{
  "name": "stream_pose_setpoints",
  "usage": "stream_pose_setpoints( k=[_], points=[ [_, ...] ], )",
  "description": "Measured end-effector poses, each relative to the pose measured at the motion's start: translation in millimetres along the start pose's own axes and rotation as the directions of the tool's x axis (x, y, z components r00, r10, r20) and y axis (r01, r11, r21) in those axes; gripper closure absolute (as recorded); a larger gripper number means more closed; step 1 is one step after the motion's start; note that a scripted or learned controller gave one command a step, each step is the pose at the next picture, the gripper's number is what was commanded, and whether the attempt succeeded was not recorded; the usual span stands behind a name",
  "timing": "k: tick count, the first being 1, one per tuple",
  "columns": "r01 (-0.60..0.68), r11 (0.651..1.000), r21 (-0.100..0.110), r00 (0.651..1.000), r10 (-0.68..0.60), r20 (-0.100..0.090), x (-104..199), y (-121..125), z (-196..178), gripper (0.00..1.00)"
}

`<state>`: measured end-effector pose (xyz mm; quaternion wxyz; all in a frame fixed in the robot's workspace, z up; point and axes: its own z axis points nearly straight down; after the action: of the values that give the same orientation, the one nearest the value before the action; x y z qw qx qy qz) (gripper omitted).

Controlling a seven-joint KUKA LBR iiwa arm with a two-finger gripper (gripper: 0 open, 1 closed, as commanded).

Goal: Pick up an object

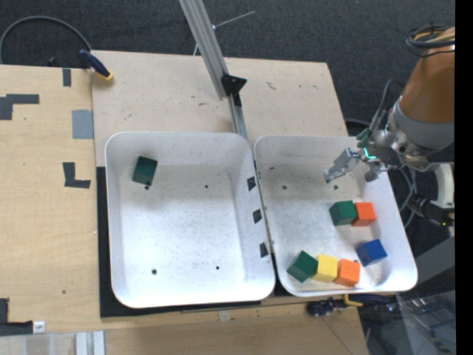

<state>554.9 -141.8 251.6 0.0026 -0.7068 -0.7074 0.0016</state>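
My gripper (341, 170) hangs over the upper part of the right bin (295, 161), its grey fingers pointing left and down. It stands open, with nothing between the fingers. Just below it lie a green block (342, 213) and an orange block (364, 213), side by side and touching. Farther down, a blue block (371, 251) rests near the bin's right wall. Along the front wall sit a green block (301, 265), a yellow block (326, 267) and an orange block (347, 272) in a row. One dark green block (145, 170) lies alone in the left bin (185, 279), at its upper left.
A slanted metal pole (207, 39) runs down from the top to the ridge between the bins. Cables hang beside the arm (429, 95) at the right. Tape marks and a blue-and-yellow clip (96, 63) lie on the wooden bench to the left.
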Motion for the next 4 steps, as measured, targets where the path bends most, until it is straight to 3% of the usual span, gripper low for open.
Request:
stream_pose_setpoints(
  k=[1,3,4],
  points=[
    [0.002,1.0,-0.005,1.0,-0.002,0.001,0.0,0.9,-2.7,0.0],
    [-0.001,1.0,0.001,1.0,0.001,0.001,1.0,-7.7,108.0,0.0],
    [0.004,1.0,-0.026,1.0,-0.003,0.007,0.9,-0.9,131.7,0.0]
  ],
)
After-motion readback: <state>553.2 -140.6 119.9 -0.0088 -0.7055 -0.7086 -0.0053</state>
